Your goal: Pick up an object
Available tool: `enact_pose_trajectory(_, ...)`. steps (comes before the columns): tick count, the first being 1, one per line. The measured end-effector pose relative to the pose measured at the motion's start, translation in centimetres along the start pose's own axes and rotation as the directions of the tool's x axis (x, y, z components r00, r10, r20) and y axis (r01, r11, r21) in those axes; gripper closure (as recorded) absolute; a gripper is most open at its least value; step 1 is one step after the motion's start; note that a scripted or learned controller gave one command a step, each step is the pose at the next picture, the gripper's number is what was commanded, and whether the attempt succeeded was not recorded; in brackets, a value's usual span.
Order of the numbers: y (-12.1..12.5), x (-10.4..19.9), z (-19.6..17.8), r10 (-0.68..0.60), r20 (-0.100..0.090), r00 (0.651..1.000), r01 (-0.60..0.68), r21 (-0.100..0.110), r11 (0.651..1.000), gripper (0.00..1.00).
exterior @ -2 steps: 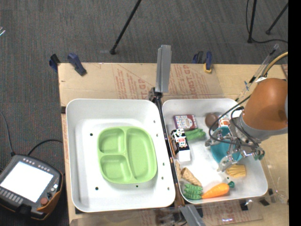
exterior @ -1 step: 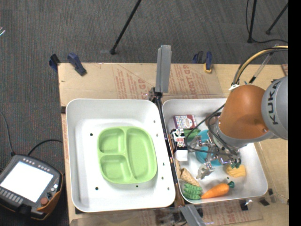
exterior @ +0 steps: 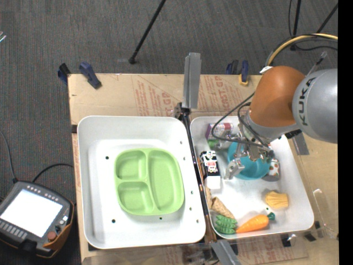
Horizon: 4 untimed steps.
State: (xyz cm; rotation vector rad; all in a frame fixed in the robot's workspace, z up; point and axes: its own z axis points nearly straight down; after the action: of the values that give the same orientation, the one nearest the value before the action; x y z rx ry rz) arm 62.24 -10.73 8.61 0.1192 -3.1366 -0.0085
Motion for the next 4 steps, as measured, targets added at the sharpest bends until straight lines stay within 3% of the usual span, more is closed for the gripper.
enact_pose_trajectory(1, -5.7, 2.2, -0.1, -0.206, 0.002, 0.979, 0.206, 0.004, 0.979, 0.00)
enact_pose_trajectory(2, -6.1, 9.2, -0.1, -0.219, 0.002, 0.976, 0.219, 0.004, 0.976, 0.00)
enact_pose_trajectory(3, -8.9, 0.9, -0.1, -0.300, 0.005, 0.954, 0.300, -0.004, 0.954, 0.00)
enact_pose_trajectory(4, -8.9, 9.0, 0.0, -0.275, 0.003, 0.961, 0.275, -0.008, 0.961, 0.00)
